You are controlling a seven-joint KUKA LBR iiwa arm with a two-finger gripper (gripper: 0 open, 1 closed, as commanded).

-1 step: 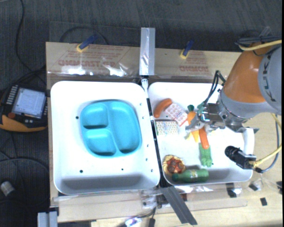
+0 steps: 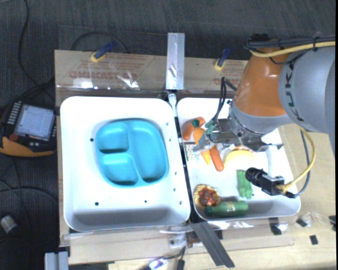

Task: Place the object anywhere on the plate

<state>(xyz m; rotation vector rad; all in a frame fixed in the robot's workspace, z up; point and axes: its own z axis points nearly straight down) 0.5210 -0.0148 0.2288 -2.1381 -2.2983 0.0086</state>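
White right bin [image 2: 287,204] bears a slim orange carrot [image 2: 216,157].

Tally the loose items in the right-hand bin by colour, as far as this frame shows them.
Orange: 2, a carrot-like piece and a rounder orange item
Green: 2, a cucumber-like piece and a smaller green item
Yellow: 1, a yellow item partly under the arm
Brown-red: 1, a round item
Total: 6 visible; the arm may hide more.

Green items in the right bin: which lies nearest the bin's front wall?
The dark green cucumber, lying lengthwise along the front wall; the lighter green piece sits farther back, upright in view.
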